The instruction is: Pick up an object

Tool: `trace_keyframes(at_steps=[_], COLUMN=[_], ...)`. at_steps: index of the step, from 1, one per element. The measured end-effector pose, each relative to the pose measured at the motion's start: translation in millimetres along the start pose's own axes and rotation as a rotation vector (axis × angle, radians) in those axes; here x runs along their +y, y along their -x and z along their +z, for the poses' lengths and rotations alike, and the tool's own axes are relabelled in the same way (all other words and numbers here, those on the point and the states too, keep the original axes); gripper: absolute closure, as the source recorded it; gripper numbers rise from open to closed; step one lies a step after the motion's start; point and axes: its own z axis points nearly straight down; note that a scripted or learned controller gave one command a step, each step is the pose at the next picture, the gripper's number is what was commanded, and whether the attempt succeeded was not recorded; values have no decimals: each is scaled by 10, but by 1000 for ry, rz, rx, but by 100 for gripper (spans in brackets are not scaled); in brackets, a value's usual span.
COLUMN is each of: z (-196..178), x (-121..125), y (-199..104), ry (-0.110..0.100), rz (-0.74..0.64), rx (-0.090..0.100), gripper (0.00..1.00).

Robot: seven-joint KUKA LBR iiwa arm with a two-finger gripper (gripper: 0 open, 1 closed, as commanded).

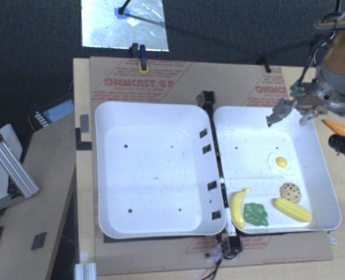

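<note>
Two white bins are seen side by side on the bench [178, 74]. The left bin [111, 118] has no toys in it. The right bin [327, 200] has all the toys, and they are gathered near its front edge.

A fried egg [281, 163] is found in the middle of the right bin. A cookie [290, 191] is seen just in front of it. A corn cob [293, 210] lies beside the cookie, at the front right. A banana [239, 207] is laid near the wall between the bins, and a green leafy piece [256, 214] is touching it.

The tool [292, 113] is held up high over the back of the right bin. Its two fingers are spread apart, and nothing is held between them. It is well apart from every toy.

So the job has hardly been started. Nothing has been picked up yet. A toy has yet to be chosen, the tool has to be brought down over it, the fingers have to be closed, and the toy has to be lifted. The egg looks like the nearest toy to the tool, but it is flat and may be hard to grab.
</note>
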Motion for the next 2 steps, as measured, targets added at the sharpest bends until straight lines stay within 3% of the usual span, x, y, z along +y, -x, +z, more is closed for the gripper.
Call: trace_keyframes(at_steps=[1,2], z=[-1177,-2226], x=[33,-406], y=[-471,-851], ry=[13,13], rz=[-7,-6], rx=[-1,1], gripper=[0,0])
